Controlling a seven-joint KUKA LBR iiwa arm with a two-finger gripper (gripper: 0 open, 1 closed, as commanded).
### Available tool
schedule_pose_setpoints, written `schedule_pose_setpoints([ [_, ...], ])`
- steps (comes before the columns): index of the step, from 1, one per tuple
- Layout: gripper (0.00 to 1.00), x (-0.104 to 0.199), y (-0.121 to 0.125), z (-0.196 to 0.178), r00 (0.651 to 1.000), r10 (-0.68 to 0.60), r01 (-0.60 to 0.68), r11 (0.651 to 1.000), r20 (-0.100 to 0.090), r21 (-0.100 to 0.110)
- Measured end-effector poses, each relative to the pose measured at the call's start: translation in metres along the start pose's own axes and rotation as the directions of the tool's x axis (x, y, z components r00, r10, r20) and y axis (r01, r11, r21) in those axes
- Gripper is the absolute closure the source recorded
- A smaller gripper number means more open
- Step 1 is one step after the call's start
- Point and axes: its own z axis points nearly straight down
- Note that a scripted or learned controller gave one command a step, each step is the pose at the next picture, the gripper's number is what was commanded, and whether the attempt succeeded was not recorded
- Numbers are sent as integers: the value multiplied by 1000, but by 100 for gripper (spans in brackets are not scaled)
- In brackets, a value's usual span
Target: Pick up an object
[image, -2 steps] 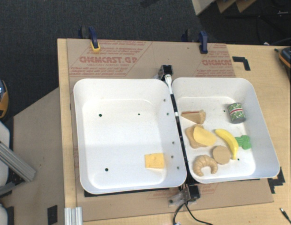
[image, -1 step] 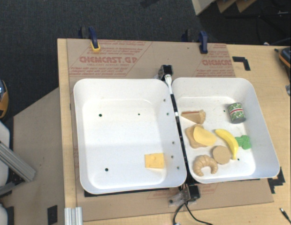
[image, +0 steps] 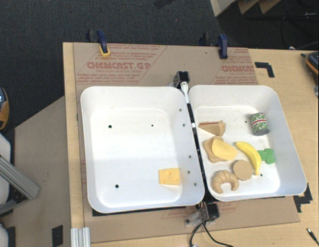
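Toy food spread over two shallow white bins on the bench; pincer state: cannot tell.
Flat yellow cheese-like square block (image: 170, 176) lies alone in the left white bin (image: 98, 153), near its front right corner. The rest sit in the right white bin (image: 288, 153): tan wedge-shaped bread slice (image: 212, 128) near the divider, yellow oval piece (image: 223, 149) on top of a tan flat slab (image: 209, 151) just below it, yellow plastic banana (image: 250, 156) to their right, small green leafy piece (image: 268, 156) touching the banana's right side, round tan cookie-like disc (image: 242, 169) just beside the banana's lower end, tan croissant (image: 225, 180) at the front touching the disc, and a small green-and-red can (image: 258, 123) apart at the back right. Brown board-covered bench (image: 149, 66) carries both bins.
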Motion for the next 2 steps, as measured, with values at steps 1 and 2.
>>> schedule_pose_setpoints([
  [1, 100, 29, 0, -47, 1000, 0, 0, 1000, 0, 0],
  [2, 100, 62, 0, -45, 1000, -1, 1, 1000, -2, 6],
])
